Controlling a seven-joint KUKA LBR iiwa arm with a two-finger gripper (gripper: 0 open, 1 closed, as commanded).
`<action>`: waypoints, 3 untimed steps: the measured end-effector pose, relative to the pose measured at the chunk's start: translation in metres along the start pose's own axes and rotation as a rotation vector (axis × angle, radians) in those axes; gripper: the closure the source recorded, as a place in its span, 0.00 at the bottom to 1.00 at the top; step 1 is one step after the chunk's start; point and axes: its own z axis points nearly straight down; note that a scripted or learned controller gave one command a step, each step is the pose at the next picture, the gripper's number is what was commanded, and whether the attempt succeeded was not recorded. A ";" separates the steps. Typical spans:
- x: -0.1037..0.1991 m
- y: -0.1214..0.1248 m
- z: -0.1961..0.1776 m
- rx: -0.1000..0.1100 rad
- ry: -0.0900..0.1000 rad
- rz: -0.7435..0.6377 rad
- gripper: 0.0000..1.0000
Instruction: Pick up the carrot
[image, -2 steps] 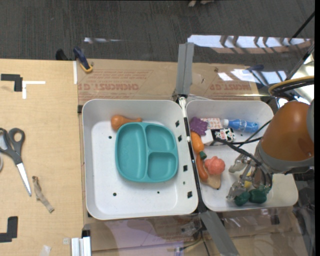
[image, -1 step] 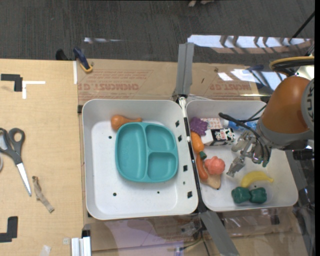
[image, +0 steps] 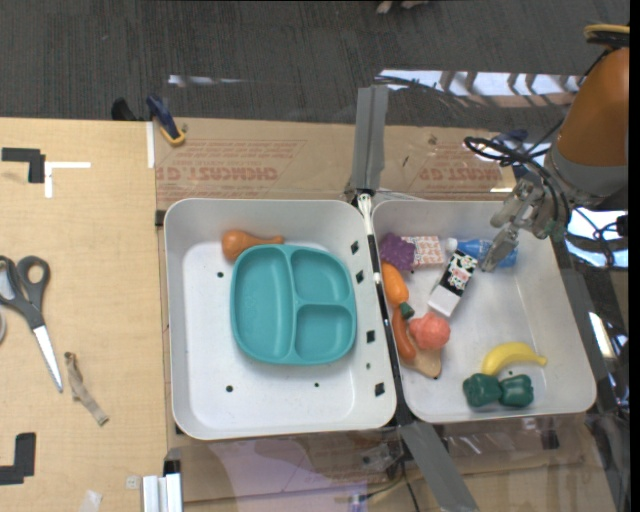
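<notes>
The pincer (image: 503, 238) hangs over the right bin's (image: 560, 330) far side, jaws parted and holding nothing, near a blue bottle (image: 497, 252); the carrot (image: 403, 335) lies lengthwise along the left wall, tip toward the camera

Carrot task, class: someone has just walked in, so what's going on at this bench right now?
A grey robot arm reaches in from the right, its end effector hanging over the far side of the right bin, near a blue item and a cow-print carton. The carrot lies untouched along that bin's left wall, beside a pink ball. The left bin holds a teal divided plate.
</notes>
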 end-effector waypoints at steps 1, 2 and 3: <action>0.071 0.049 0.051 -0.007 -0.041 -0.182 0.00; 0.035 0.088 0.063 -0.006 -0.010 0.136 0.00; 0.087 0.049 0.063 -0.005 -0.014 0.179 0.00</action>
